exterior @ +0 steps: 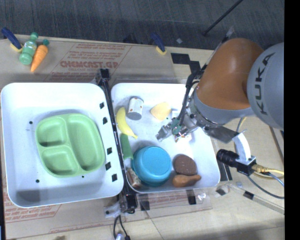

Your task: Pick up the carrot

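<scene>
Beyond the left bin's [10,134] far corner lies the carrot [38,58]; the gripper [171,130], grip state untellable, hovers over the right bin [210,149], risking a wrong grab.

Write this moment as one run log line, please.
arm: over right bin | gripper: above bin floor, holding nothing | carrot: outside bins, on cardboard, untouched | task: not done
</scene>
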Available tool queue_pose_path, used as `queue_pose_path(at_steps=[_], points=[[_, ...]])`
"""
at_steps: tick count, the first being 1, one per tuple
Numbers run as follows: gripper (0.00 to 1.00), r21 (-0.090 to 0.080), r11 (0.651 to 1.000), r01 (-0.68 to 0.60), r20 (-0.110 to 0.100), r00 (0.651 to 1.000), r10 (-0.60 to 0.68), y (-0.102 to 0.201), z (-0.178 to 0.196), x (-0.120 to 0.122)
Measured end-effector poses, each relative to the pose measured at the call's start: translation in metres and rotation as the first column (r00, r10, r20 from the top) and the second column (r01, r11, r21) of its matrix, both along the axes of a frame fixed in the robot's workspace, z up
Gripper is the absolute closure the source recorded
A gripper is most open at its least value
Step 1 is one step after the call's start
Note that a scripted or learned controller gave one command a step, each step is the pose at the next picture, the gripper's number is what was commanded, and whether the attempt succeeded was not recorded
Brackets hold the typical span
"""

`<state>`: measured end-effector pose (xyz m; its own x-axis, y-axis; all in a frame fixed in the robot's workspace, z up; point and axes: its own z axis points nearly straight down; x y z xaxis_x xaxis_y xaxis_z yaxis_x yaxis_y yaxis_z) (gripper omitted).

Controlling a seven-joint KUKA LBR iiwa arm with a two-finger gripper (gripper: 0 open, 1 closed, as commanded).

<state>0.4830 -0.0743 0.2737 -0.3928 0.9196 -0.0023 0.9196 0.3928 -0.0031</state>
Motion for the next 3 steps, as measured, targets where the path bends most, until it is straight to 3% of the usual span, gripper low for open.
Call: queue_pose_path(at_steps=[1,2,3], points=[[0.00,0.000,1.000,0.000,-0.002,1.000,0.000,0.000,-0.001,0.000],[0.00,-0.001,1.000,0.021,-0.006,1.000,-0.021,-0.070,-0.030,0.050],[0.00,0.000,0.999,-0.034,0.017,0.999,0.034,-0.050,-0.143,0.025]])
